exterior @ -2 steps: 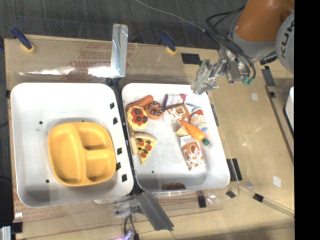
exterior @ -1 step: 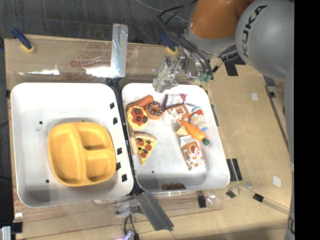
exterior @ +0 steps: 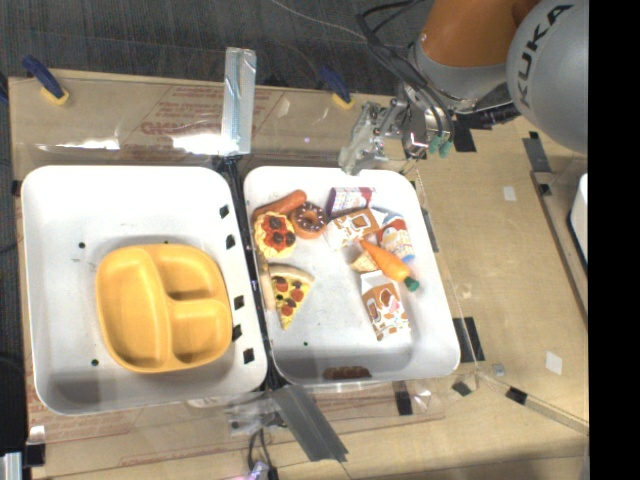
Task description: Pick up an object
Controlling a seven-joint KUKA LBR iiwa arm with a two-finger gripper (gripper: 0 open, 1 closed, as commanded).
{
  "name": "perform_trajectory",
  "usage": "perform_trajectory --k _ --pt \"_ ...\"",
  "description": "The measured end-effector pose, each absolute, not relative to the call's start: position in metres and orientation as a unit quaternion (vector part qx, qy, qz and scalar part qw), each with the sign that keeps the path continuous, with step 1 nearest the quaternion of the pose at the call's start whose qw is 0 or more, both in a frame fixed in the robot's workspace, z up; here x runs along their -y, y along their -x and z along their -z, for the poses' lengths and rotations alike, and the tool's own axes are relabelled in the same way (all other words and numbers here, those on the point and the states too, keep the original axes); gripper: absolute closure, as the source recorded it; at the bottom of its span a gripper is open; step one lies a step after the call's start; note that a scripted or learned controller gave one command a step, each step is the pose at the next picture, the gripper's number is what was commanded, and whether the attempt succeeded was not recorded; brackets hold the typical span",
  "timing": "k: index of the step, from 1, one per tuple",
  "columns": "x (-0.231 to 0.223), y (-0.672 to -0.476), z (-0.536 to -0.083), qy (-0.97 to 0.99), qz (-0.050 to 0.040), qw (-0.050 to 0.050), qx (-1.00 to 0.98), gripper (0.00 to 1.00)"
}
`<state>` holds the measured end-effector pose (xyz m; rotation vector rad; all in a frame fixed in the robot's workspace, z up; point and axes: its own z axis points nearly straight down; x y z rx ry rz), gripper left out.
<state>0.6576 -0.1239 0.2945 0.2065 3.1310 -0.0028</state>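
Packets at the right white bin [exterior: 430, 343] crowded, labels too small to read. Grey arm with orange band [exterior: 480, 13] cut off at top right, slanting down over the bin's far rim. Metal two-finger gripper [exterior: 365, 148] up above that rim, fingers slightly parted, gripping nothing. Orange toy carrot [exterior: 385, 259] mid-bin; yellow divided plastic tray [exterior: 165, 306] in the left bin.

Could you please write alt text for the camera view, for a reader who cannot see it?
A grey and orange robot arm holds its pincer above the far rim of the right bin, which contains toy food including a carrot and a pizza slice. The left bin holds a yellow divided tray.
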Motion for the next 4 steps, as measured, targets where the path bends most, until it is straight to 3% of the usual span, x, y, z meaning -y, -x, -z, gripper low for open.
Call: perform_trajectory --k 1,2,3,4 --pt "0.186 -0.646 -0.329 -0.153 0.0012 0.002 -0.988 1.00" --pt "0.091 -0.648 -0.290 -0.177 -0.0003 0.000 -0.984 1.00" --pt "0.180 -0.641 -0.335 -0.188 0.0015 0.003 -0.982 1.00" --pt "0.209 -0.635 -0.133 -0.109 -0.0003 -0.002 -0.994 1.00"
